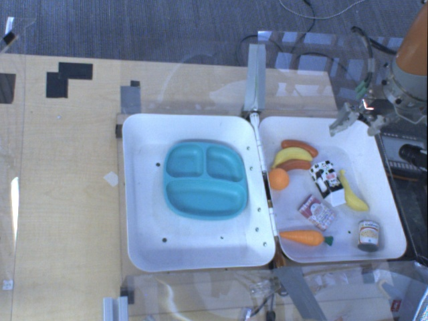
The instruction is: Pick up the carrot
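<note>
Carrot (302,237) (front edge) — well apart from hand (356,120).

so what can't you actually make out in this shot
- Gripper, camera view: small and blurred at the right bin's top edge; open or shut unclear.
- Arm: cut off by the right edge.
- Small can and packet: labels too small to read.
- Carrot: plain to see, but its green tip is tiny.

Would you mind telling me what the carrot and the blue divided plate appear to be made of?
The carrot looks like molded plastic toy food: uniform orange, smooth, with a small green stub end. The blue divided plate also appears to be plastic, evenly colored with a soft matte sheen and rounded molded compartments. Neither can be confirmed by sight alone.
</note>
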Available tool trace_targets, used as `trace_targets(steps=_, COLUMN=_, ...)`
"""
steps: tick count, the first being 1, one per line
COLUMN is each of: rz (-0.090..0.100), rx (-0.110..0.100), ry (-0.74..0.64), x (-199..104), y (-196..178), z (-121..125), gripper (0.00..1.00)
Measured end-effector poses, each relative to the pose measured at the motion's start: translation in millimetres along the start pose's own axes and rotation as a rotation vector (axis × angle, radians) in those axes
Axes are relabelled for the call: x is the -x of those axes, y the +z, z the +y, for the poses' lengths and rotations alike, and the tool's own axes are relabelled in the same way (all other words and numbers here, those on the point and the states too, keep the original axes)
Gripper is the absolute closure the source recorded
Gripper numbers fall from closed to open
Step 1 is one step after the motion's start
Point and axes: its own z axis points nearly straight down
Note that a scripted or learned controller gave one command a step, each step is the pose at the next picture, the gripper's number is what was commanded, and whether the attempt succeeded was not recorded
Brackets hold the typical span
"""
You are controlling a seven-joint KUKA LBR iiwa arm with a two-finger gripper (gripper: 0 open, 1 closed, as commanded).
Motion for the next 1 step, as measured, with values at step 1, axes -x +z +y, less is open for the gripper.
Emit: trace_targets(steps=1, rz=-0.001, rx=0.003, ry=-0.271, x=3.1, y=38.3, z=63.7, gripper=0.00)
